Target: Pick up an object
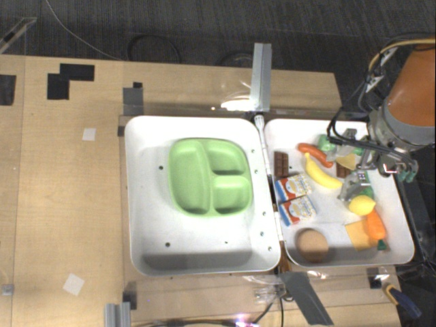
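The right bin [402, 251] holds several toy foods. Among them are a yellow banana [320, 174], a red pepper [315, 152], a brown chocolate bar [281, 163], two small cartons [294, 197], a brown round piece [312, 242], a yellow lemon [362, 206], an orange carrot [375, 227] and an orange block [357, 235]. My gripper [355, 187] reaches in from the right. It hangs over the right half of this bin, just above the lemon and right of the banana. I see nothing held in it.
The left bin [146, 244] carries a green divided tray [208, 176] in its middle. A metal post [261, 77] stands behind the seam between the bins. The arm's grey and orange wrist [409, 107] looms over the right bin's far right corner.
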Controlling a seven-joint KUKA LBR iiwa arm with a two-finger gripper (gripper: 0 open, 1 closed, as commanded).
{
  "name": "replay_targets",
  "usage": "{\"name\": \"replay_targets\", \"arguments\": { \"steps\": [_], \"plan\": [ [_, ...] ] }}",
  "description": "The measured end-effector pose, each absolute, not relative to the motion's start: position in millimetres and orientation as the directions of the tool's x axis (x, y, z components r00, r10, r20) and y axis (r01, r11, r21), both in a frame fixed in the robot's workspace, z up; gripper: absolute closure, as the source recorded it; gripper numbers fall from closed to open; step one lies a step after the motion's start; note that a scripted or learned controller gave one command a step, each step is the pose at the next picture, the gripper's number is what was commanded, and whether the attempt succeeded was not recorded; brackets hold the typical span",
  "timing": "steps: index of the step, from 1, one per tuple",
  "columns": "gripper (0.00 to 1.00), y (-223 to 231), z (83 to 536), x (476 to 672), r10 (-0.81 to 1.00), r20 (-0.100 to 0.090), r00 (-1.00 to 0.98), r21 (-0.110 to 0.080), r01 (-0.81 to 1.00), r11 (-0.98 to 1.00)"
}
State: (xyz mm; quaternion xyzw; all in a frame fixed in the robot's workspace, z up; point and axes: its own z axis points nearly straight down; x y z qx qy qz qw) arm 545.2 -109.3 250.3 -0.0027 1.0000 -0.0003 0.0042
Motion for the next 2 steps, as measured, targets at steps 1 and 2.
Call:
{"name": "replay_targets", "arguments": {
  "steps": [1,2],
  "plan": [
    [0.00,-106.4,121.6,569.4,-0.145,-0.012,-0.989,-0.003,-0.145,0.989],
    [0.00,-143.0,88.6,623.7,-0.129,-0.013,-0.992,-0.003,-0.129,0.992]
  ]
}}
